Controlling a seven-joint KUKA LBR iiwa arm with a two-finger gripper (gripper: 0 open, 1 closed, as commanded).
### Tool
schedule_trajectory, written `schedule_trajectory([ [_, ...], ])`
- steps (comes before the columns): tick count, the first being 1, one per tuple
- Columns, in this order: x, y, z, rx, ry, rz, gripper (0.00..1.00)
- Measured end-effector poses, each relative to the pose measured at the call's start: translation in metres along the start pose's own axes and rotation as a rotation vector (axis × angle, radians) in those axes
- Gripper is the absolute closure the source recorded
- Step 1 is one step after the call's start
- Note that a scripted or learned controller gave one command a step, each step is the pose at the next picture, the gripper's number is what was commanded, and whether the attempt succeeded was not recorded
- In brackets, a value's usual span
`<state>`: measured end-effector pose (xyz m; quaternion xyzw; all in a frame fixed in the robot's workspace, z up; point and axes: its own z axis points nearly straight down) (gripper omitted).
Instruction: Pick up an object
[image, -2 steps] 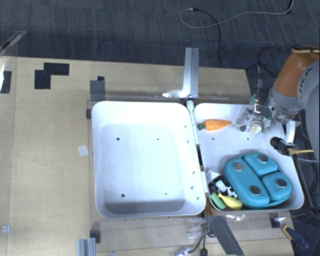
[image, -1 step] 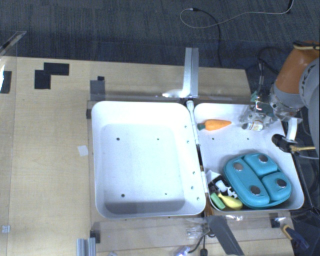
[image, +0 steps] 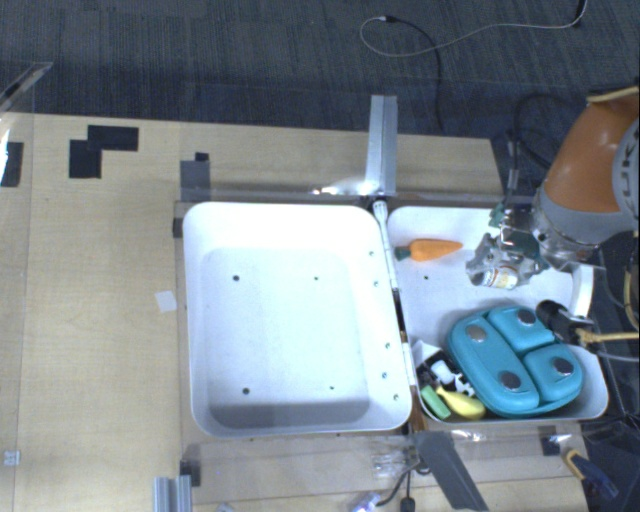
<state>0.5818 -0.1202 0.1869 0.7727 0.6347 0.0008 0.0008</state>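
i can't tell how my fingers (image: 503, 262) are set, hovering by the right bin's (image: 440, 220) far edge. the carrot (image: 434, 250) lies beside me at its far-left corner: light, stiff, slick; i'd pinch its thick middle.

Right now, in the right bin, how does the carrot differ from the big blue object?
The carrot is orange with a green end, while the blue object is teal with small round grey spots. The carrot is slim and much smaller; the blue object is broad and lobed. The carrot lies near the bin's far left corner; the blue object fills the near part. Both rest in the right bin, apart from the gripper.
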Motion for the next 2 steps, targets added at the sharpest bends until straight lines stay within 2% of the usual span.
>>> schedule_trajectory([
  [1, -0.019, 0.008, -0.016, 0.002, 0.000, -0.013, 1.00],
  [2, 0.009, 0.032, -0.038, 0.001, 0.000, -0.278, 1.00],
])
